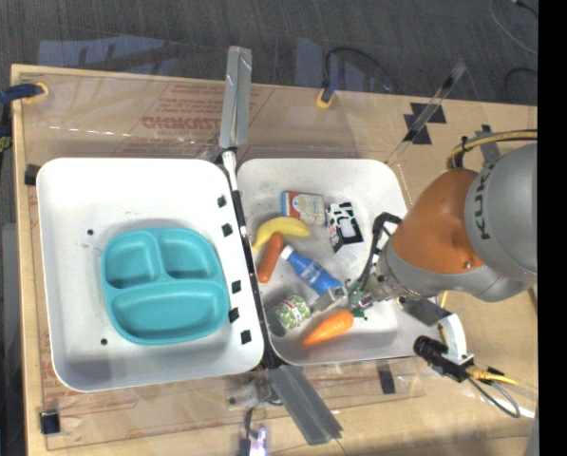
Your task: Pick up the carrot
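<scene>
So looking down from the camera view, the tabletop carries two white bins side by side. The left bin has just one thing in it, a teal divided tray with three compartments, sitting roughly in the middle of the bin floor.

The right bin is the busy one. I count one carrot, one banana, one orange-red sausage-looking thing just under the banana and touching it, one blue bottle lying tilted near the center, one small carton by the far edge, one black and white box right next to the carton, and one green wrapped thing near the front-left corner. Seven loose items, all in that bin.

The carrot lies along the bin's near edge, tilted, fat end pointing toward the right side, just beside the green wrapped thing. The arm comes in over the right rim, and the end effector sits low in the bin just beyond the carrot's fat end, very close to it. Can't tell whether it touches, and can't tell its state either, too cluttered and small.
</scene>
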Robot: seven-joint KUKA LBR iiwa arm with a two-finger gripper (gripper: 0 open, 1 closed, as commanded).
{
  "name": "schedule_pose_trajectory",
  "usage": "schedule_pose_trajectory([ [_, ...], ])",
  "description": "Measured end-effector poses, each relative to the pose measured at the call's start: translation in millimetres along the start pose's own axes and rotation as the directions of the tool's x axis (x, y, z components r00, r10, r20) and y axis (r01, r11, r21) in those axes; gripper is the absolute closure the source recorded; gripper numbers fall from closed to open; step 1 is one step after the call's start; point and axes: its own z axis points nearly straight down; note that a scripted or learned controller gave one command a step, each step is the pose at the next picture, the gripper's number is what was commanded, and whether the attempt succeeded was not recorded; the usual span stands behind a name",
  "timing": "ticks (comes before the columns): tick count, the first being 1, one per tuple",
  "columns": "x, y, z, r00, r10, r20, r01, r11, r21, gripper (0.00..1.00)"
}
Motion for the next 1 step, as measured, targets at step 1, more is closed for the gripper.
schedule_pose_trajectory([
  [1, -0.3, -0.2, 0.0, 1.000, 0.000, 0.000, 0.000, 1.000, 0.000, 0.00],
])
